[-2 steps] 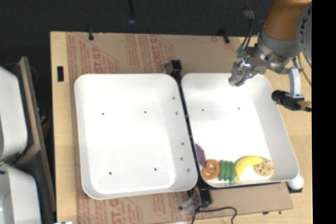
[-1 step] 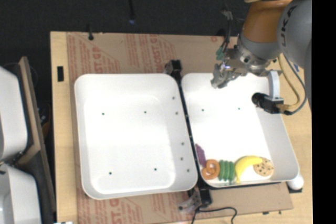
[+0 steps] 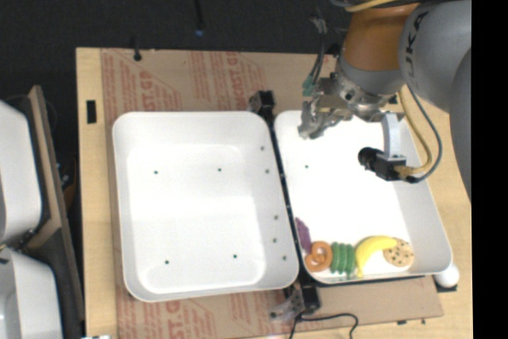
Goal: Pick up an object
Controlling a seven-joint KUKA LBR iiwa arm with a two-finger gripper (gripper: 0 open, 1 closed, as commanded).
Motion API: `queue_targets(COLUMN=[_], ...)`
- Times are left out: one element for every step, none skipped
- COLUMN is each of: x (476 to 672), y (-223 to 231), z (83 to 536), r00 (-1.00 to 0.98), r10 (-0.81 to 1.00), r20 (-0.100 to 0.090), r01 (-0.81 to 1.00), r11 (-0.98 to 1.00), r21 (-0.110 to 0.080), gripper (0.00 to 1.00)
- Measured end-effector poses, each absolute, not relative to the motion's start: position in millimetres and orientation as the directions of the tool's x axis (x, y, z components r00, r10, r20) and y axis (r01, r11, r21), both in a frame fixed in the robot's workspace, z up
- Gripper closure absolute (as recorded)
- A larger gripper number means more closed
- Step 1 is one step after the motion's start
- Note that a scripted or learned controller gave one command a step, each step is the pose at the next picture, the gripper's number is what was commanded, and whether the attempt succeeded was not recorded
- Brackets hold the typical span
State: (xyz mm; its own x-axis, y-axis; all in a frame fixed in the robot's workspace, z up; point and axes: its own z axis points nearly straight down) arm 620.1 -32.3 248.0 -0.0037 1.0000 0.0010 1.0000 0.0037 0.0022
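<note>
While all the toy food sits bunched along the near rim of the right bin [image 3: 429, 206], the rest of that bin floor is open. Near to far: a purple piece [image 3: 303, 233] hugs the left wall, then a pretzel [image 3: 318, 256], a green ridged piece [image 3: 343, 258], a banana [image 3: 375, 247] and a cookie [image 3: 398, 253] touch in a row, tight to the front edge. Left bin [image 3: 190, 202] has bare floor. The hand [image 3: 316, 125] hangs over the right bin's far-left corner, well apart from the food; can't tell how it is set. Cardboard-covered surface [image 3: 175, 83] shows beyond both bins.
</note>
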Motion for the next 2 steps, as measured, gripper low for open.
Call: queue_targets(x=[598.0, 585.9], y=[13, 55], z=[253, 241], r00=[-0.003, -0.003], r10=[1.0, 1.0], r20=[0.001, 0.001], r01=[1.0, 1.0], r11=[0.003, 0.003], r21=[0.001, 0.0], gripper=[1.0, 1.0])
